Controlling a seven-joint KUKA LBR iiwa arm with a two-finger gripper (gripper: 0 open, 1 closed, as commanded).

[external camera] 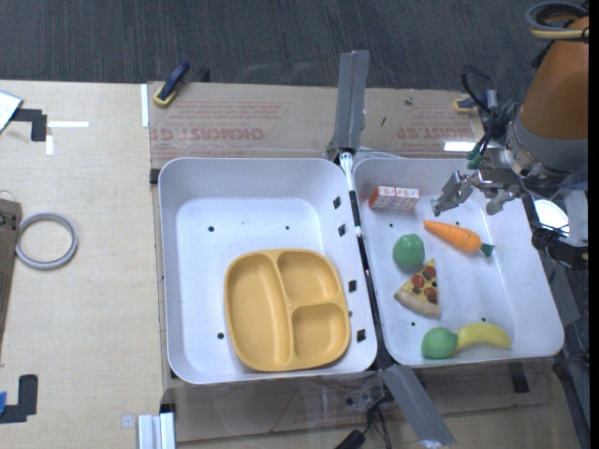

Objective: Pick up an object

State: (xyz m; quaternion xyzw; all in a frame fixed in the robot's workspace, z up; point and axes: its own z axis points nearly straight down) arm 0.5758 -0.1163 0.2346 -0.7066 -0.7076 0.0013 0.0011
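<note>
Two white bins sit side by side, and the carrot [456,237] is our landmark in the right bin [524,307]. The gripper [475,195] hovers just above and beside the carrot's thick end, its fingers spread apart with nothing between them. Count the right bin: six items. One carrot; one small red-and-white box [393,197] off to its left near the bin's far wall; one green ball [408,251] just below-left of the carrot; one pizza slice [420,290] under that ball; one more green ball [438,343] and one banana [484,336] touching it, well below the carrot. Left of it all, the left bin [187,251] holds one yellow divided plate [286,308].
</note>
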